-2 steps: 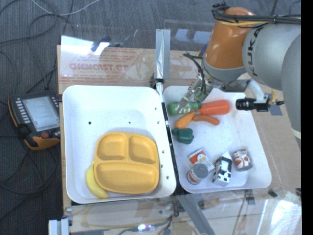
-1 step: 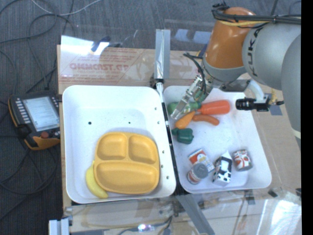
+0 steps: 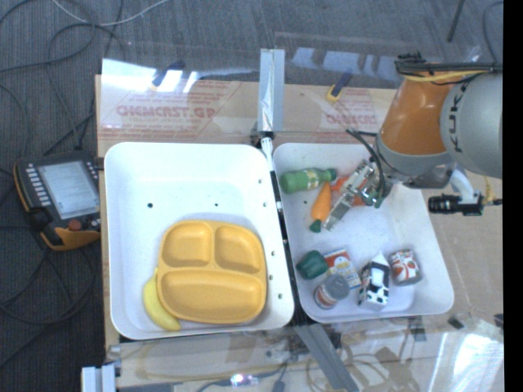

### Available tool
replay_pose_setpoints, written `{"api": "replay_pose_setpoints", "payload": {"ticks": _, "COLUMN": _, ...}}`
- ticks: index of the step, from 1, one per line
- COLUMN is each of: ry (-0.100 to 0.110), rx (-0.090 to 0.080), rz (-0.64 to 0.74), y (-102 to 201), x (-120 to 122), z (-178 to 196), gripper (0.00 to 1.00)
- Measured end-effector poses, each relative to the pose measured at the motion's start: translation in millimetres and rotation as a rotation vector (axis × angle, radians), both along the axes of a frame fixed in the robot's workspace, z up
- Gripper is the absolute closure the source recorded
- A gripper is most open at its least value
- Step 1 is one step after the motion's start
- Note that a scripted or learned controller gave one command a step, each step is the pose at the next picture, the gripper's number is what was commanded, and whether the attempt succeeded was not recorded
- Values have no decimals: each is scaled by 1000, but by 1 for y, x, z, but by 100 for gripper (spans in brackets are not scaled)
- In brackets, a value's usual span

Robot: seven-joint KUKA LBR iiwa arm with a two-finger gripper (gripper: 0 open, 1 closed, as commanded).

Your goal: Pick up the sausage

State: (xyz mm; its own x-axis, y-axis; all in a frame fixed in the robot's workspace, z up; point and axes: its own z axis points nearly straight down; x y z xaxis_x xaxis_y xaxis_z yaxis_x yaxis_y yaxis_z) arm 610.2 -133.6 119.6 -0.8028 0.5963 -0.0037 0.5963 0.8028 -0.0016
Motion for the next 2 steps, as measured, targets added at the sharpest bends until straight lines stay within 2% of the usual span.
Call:
{"api": "replay_pose_setpoints", "payload": {"ticks": 1, "ry": -8, "rx": -1, "rz": 96, "y": -15, "x": 18, "z": -29, "gripper": 0}}
{"api": "replay_pose_setpoints", "payload": {"ticks": 2, "ry": -21, "rx": 0, "rz": 96, "y": -14, "x": 21, "z": -17, "gripper": 100}}
